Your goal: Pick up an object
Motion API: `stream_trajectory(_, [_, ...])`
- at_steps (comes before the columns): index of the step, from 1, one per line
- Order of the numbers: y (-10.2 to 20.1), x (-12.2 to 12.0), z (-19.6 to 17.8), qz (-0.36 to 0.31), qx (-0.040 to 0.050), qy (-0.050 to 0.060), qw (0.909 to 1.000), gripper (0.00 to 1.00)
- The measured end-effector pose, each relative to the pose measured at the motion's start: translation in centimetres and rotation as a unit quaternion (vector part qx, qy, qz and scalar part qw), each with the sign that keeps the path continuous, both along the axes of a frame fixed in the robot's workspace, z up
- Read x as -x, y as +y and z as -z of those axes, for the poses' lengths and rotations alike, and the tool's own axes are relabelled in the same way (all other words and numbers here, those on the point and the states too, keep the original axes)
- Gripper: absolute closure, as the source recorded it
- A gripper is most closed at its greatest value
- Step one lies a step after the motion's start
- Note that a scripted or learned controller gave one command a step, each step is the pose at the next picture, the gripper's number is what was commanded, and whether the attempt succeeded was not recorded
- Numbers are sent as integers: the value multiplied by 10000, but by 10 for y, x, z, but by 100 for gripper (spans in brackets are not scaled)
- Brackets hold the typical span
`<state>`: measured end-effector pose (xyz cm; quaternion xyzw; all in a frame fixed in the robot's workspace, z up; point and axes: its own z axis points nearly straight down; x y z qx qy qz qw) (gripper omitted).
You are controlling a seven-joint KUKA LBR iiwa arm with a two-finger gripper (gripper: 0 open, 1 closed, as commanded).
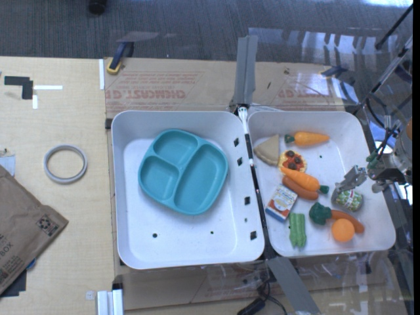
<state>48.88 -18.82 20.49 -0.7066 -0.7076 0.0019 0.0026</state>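
My gripper (367, 180) hangs over the right side of the right bin (367, 136), its two grey fingers (354, 175) spread open with nothing between them. Just below it lies a small green-and-silver can (348, 199). Toy food is scattered through this bin: an orange carrot (308, 138) at the back, a bread slice (268, 151), a small pizza piece (293, 159), a second carrot (302, 182), a juice carton (283, 202), a green pickle (298, 230), broccoli (319, 212) and an orange ball (342, 231).
The left bin (131, 228) holds a teal divided plate (184, 170). On the bench to the left lie a tape roll (65, 163) and a cardboard box (23, 225). A yellow-handled tool (118, 59) rests behind the bins.
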Motion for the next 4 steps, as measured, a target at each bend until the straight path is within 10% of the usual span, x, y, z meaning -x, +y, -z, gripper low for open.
stream_trajectory(1, [-25,4,105,-140,-4,-16,9999,0])
stream_trajectory(2, [-26,4,99,-123,-13,4,9999,100])
stream_trajectory(3, [2,-34,10,534,8,-6,9986,100])
stream_trajectory(4, [-8,12,116,-637,-8,-13,9980,100])
